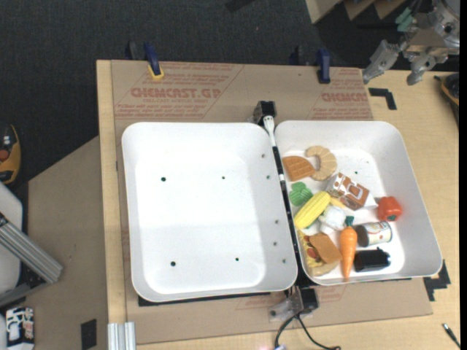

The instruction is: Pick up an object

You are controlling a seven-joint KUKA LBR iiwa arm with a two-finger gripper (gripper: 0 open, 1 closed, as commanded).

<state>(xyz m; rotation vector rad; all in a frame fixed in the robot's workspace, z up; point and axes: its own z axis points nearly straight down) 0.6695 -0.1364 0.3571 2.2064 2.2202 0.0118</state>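
The right bin (408,159) holds a heap of toy foods: a yellow corn cob (312,208), an orange carrot (348,250), a red pepper (389,208), a tan ring-shaped pastry (321,159), a brown bread piece (297,168), a green piece (299,194), a brown-and-white block (348,190), a small can (376,233) and a black piece (372,259). My gripper (396,65) hangs high at the top right, beyond the bin's far edge and well apart from the toys. Its fingers are spread open with nothing between them.
The left bin (204,203) sits beside the right one, joined by a black hinge strip (281,195). Both rest on a brown board (219,86) held by blue clamps (153,60) at the back. A wooden table edge lies to the right.
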